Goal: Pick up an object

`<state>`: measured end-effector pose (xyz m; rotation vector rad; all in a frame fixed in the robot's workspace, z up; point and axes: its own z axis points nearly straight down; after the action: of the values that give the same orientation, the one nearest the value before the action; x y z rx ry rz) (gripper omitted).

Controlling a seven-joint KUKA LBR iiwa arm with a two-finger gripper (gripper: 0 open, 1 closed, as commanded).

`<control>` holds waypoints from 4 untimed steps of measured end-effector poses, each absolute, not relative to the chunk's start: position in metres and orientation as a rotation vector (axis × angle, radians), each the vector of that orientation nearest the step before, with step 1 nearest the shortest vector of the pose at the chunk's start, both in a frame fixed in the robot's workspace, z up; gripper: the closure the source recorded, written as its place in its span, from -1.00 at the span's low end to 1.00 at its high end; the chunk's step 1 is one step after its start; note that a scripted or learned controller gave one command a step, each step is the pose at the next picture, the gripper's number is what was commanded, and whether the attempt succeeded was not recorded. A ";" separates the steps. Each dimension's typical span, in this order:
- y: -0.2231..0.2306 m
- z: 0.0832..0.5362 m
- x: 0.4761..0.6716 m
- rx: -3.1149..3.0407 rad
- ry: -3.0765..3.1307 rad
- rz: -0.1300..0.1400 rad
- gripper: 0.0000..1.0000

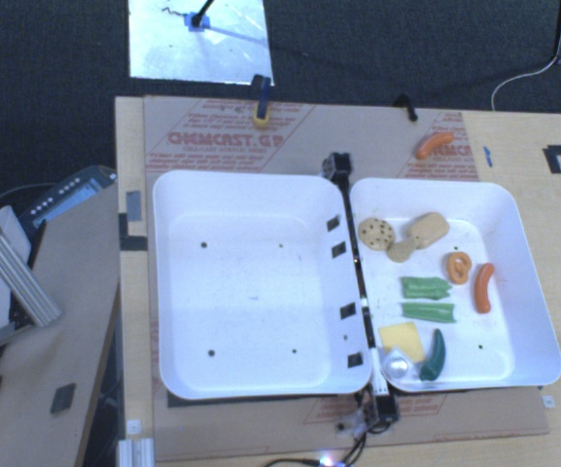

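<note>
The right bin [528, 261] holds several toy food pieces. A chocolate-chip cookie [375, 232] lies beside a tan mushroom-shaped piece [419, 233]. An orange ring [458, 267] and an orange-red sausage [483, 288] lie toward the right side. Two green bean pods [426, 287] [427, 310] sit in the middle. A yellow cheese wedge [402, 340], a dark green pepper [434, 356] and a shiny silver piece [394, 365] are at the near edge.
The left bin [178, 202] stands next to the right one, joined by black clips [343, 251]. Another orange sausage [435, 144] lies on the cardboard behind the right bin. A yellow and blue clamp [260, 103] sits at the bench's back edge.
</note>
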<state>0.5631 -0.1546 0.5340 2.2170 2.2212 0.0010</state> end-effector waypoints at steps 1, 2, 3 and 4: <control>-0.176 0.536 0.670 2.207 2.220 0.008 1.00; -0.151 0.537 0.572 2.217 2.223 0.005 1.00; -0.184 0.534 0.666 2.212 2.220 0.003 1.00; -0.204 0.537 0.593 2.222 2.216 0.002 1.00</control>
<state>0.5926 -0.2043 0.5371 2.2216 2.2160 0.0016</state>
